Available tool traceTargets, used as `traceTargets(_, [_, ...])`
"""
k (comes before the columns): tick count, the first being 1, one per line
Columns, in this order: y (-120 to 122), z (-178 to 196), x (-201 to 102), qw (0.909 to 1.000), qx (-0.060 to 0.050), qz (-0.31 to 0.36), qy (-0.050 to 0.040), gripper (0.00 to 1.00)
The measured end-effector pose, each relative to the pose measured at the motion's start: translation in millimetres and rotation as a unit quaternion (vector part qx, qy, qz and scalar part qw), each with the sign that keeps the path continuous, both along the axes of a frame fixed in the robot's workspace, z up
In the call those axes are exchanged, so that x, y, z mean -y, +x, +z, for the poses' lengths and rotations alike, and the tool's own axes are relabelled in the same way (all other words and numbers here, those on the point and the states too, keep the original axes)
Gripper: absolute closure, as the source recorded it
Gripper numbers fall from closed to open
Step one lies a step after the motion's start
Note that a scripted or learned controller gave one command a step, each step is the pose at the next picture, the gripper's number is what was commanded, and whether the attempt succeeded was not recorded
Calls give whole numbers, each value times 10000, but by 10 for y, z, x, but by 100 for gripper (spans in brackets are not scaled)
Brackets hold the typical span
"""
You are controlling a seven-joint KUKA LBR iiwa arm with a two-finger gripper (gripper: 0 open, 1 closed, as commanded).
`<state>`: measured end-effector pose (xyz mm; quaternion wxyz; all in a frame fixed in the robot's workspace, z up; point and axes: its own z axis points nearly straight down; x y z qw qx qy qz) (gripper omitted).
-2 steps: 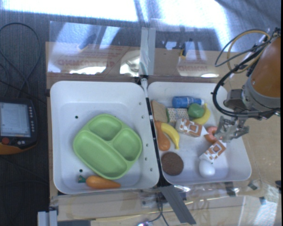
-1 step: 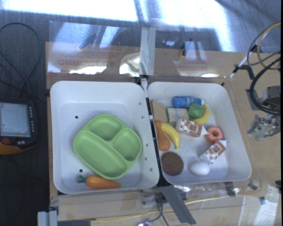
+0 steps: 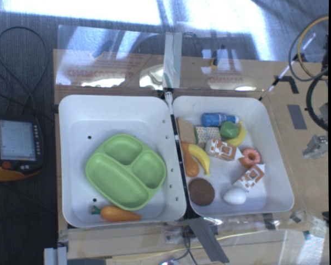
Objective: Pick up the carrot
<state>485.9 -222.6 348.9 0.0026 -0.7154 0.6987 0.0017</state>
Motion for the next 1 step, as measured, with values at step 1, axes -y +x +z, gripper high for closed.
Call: traceTargets(1, [152, 35, -144, 9541, 7, 2994, 14, 100])
